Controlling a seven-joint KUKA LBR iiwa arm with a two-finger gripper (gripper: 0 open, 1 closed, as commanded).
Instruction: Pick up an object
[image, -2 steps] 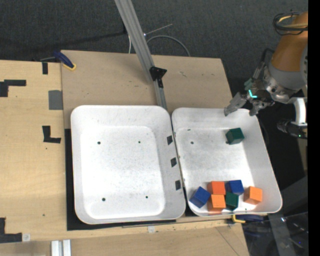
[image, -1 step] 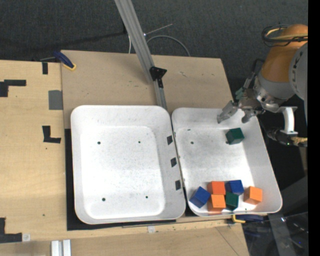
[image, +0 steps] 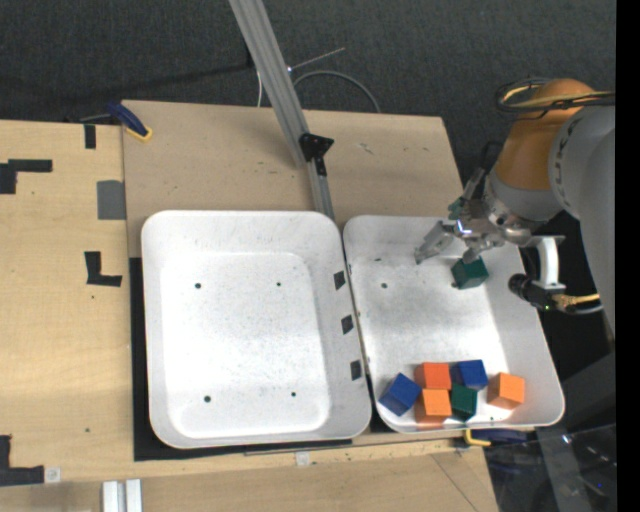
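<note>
Beneath everything we see a tan wooden bench (image: 230, 150) with black tape marks along its left side and a slanted metal pole (image: 285, 90) crossing the top. On it, moving from the left, sits the left bin (image: 160, 300), white and shallow, with a few dark dots on its floor. Just beside it, touching along the middle seam, is the right bin (image: 400, 300). At that bin's near edge we find a cluster of blocks: a blue block (image: 400, 393), two orange blocks (image: 435, 390), a dark green block (image: 463, 402), another blue one (image: 470, 374) and a separate orange block (image: 508, 389).

Further up, over the right bin's far right corner, the gripper (image: 452, 243) has its fingers spread apart, one reaching left. A teal block (image: 469, 270) lies just below them; we cannot tell whether they touch it. The grey arm (image: 575, 170) with its orange band enters from the right.
</note>
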